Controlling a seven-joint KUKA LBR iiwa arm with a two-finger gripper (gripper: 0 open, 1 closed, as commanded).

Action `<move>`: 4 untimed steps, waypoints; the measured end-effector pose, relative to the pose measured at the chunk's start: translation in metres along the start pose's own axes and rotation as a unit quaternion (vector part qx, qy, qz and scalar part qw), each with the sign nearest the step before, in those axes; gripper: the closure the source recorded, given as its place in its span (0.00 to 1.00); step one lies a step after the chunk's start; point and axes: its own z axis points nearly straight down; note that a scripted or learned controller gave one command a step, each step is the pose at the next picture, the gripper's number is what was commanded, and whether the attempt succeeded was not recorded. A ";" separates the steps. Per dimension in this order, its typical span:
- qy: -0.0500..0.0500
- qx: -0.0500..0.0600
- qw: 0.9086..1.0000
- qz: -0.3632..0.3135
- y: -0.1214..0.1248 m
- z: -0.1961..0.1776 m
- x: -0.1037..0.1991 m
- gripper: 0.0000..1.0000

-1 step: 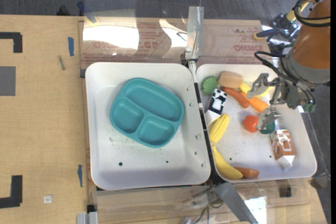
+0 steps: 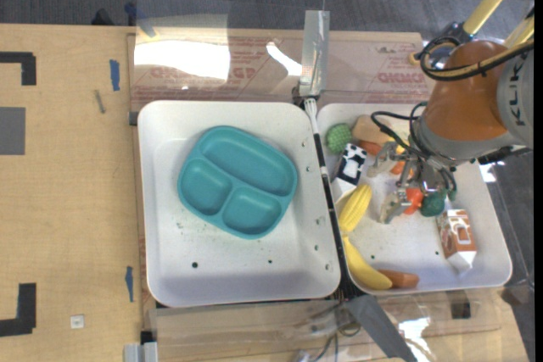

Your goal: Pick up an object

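Two shallow white bins sit side by side on the bench, and the left bin [image 2: 161, 267] holds a teal divided plate [image 2: 237, 181] with three compartments, lying a little above the bin's centre and tilted toward two o'clock. The right bin [image 2: 496, 263] carries the clutter. A small green ball [image 2: 338, 136] lies at its eleven o'clock corner, with a tan block [image 2: 366, 130] just beside it at three o'clock. Below the ball, at about six o'clock from it, is a black-and-white patterned cube [image 2: 351, 164], and at six o'clock from the cube a yellow banana [image 2: 354, 208] leans along the bin's left wall. A second banana [image 2: 365, 267] curves along the seven o'clock corner, its tip touching an orange carrot [image 2: 400, 277] that lies at the bin's bottom edge. A small brown-and-white carton [image 2: 457, 238] rests toward the bin's four o'clock side. The arm [image 2: 462, 102], grey with its orange band, reaches in from two o'clock, and its gripper [image 2: 403, 191] hangs low over the middle of the right bin, at three o'clock from the upper banana and well apart from the carton. An orange piece [image 2: 413, 197] and a dark green piece [image 2: 433, 203] sit just by the metal fingers, at their three o'clock side; I cannot tell whether either one is touched, or whether the gripper is released or clenched, since cables and the wrist crowd that spot.
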 end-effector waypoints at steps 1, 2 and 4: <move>0.020 0.002 0.999 0.030 0.014 0.005 -0.054 0.00; -0.002 0.005 1.000 0.030 0.013 -0.008 -0.062 1.00; -0.004 0.001 0.995 0.100 0.040 -0.170 -0.023 0.00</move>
